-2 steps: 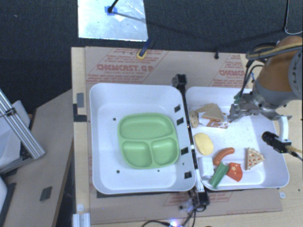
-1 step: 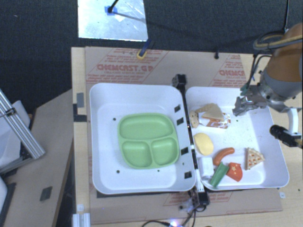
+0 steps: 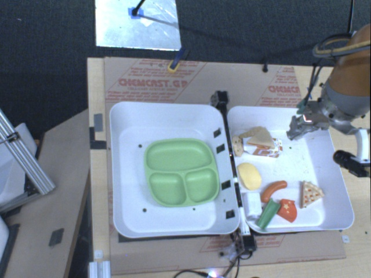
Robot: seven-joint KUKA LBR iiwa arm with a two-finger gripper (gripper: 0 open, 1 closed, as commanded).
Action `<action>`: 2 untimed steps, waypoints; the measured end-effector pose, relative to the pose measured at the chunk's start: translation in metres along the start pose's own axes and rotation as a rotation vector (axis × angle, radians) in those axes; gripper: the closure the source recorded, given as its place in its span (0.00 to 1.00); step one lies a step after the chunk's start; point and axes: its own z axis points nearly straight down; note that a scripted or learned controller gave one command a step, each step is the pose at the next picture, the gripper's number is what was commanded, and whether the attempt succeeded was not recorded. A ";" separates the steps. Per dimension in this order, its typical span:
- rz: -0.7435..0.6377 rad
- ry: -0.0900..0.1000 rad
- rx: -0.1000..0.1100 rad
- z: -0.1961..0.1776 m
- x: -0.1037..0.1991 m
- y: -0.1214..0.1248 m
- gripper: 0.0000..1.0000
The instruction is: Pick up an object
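The two-finger metal gripper [image 3: 297, 127] hangs over the upper part of the right-hand shallow white plastic bin [image 3: 330, 172], at the end of the grey arm with its orange band [image 3: 353, 68], which enters from the right. Whether it is released or clenched cannot be told from this view; nothing shows between its tips.

Just to the gripper's left, and slightly lower in the picture, lies a tan wedge-shaped toy sandwich on a white-and-red wrapper [image 3: 259, 141], with a small speckled round cracker-like piece [image 3: 237, 146] touching its left end. Further below and left of the gripper sits a smooth yellow oval toy, like a lemon or potato [image 3: 250, 176]. Below the gripper, nearer the bin's front, are an orange-red toy sausage [image 3: 273, 190], a red toy pepper-like piece [image 3: 287, 210] and a green stick-shaped toy [image 3: 268, 214] leaning against it. Below and a little right of the gripper rests a triangular toy pizza slice [image 3: 311, 193].

Well to the gripper's left, in the other shallow white bin [image 3: 124, 155], lies a pale green plastic plate with three compartments [image 3: 181, 172].
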 end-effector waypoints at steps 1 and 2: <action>-0.004 0.002 0.002 -0.008 0.046 -0.011 1.00; -0.005 0.003 0.003 -0.008 0.095 -0.015 1.00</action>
